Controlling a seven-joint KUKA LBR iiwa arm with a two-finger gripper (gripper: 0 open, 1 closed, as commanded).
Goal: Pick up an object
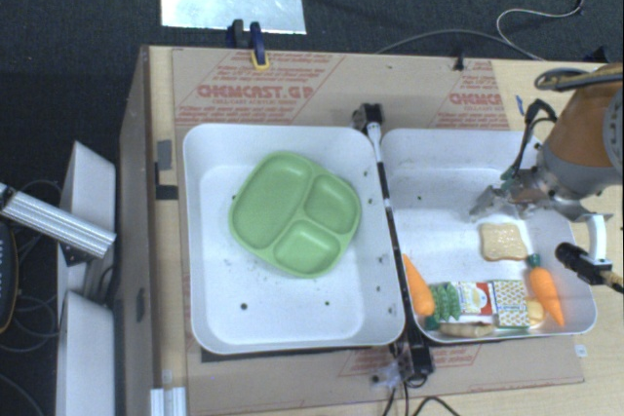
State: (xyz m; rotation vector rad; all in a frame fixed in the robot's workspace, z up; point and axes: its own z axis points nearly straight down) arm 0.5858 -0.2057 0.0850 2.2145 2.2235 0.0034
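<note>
In the right bin [439, 180] a slice of toast [502, 241] lies flat near the middle right. An orange carrot [418, 285] rests against the bin's left wall, and a second carrot [544, 292] lies at the right. Between them sits a colourful food box [478, 299], with a pale yellowish piece [466, 330] along the front wall. My gripper [507, 197] hangs low over the right bin, just behind the toast, with nothing visibly held. The grey arm with its orange band [585, 127] comes in from the right.
The left bin [224, 307] holds a green divided plate [295, 213]. A black divider bar [385, 209] runs between the bins. Cardboard [292, 88] lies behind the bins, and a cable [546, 15] trails at the back right.
</note>
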